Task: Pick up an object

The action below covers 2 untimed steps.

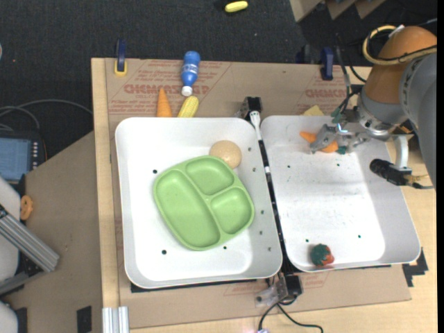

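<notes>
**Inspector A:** While the arm reaches in from the right, the end effector [338, 136] sits low over the far part of the right bin [347, 207], at a small orange carrot-like piece [313, 139]. Whether it stands open or closed on that piece, I cannot tell.

**Inspector B:** Noted. Other contents of that bin?

**Inspector A:** A small green and red toy [320, 254] lies against the near edge, well apart from the end effector.

**Inspector B:** And the left bin [139, 207]?

**Inspector A:** It carries a green three-compartment plate [202, 201] near its centre, set at a tilt to the bin walls. A tan round object [226, 153] touches the plate's far right rim.

**Inspector B:** Anything on the bench [104, 103] outside the bins?

**Inspector A:** Along the far edge, beyond the left bin: a blue and white bottle [189, 72], an orange carrot [163, 103] and a yellow corn-like piece [188, 106] just beside it. A yellow item [236, 6] lies on the dark floor [104, 12] beyond the bench.
</notes>
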Available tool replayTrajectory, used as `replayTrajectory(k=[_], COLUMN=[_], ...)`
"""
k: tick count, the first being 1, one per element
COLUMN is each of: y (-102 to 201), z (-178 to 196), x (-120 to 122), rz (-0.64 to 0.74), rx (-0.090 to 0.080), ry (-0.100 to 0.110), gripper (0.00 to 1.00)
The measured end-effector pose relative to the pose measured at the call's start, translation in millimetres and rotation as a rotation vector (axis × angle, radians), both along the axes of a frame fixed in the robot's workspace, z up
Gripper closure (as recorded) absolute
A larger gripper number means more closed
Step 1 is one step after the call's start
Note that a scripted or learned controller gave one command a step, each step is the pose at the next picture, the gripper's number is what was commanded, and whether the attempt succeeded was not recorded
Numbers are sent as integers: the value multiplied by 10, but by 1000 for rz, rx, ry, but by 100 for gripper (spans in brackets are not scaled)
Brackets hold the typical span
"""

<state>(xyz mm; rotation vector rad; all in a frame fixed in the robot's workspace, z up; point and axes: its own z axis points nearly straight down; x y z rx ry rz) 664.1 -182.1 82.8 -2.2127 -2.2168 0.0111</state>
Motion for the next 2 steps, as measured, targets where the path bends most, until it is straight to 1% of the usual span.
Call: replayTrajectory(k=[2], y=[-13], z=[2], x=[2], rz=[1], rx=[-1], ry=[0], gripper=[0])
